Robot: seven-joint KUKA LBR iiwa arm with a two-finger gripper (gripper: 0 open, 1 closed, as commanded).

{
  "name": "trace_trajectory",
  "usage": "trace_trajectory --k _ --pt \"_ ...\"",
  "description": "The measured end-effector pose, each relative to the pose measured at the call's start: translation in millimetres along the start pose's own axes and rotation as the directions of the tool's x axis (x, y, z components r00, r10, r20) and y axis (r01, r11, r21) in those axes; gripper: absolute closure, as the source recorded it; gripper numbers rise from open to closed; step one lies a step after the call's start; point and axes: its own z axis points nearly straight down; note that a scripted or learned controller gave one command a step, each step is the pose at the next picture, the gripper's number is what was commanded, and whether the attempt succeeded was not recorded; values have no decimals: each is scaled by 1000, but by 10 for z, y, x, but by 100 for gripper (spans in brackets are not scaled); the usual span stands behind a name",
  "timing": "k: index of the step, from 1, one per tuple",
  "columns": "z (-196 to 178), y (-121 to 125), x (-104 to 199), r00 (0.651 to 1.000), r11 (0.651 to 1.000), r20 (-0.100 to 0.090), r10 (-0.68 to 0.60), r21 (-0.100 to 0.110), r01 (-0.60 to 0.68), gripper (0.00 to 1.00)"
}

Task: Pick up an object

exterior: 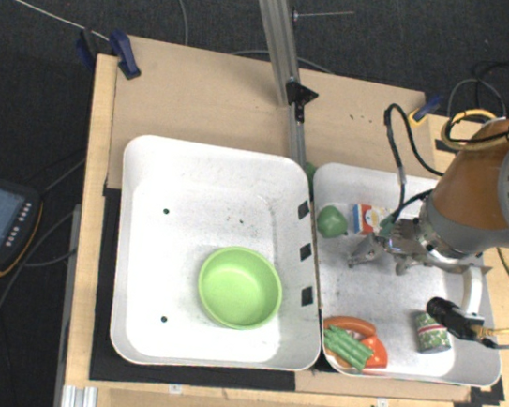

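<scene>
Hovering over the right bin [407, 197], the metal tool [387, 256] seems open near a round green ball [331, 222].

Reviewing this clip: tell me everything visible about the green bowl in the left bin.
The green bowl is round, light lime green, smooth and matte like plastic. It sits upright with its opening facing up and nothing visible inside. It rests on the floor of the left bin, toward the near right part, apart from the walls. Nothing else touches it.
</scene>
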Motion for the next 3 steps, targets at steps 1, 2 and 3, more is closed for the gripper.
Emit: trace_trajectory --k 1,2,3 --pt "-125 10 2 1000 1000 0 0 -5 0 100" --pt "-631 95 55 1000 1000 1 -1 -8 1 100" --pt "-1056 113 43 1000 1000 1 0 -7 0 100"
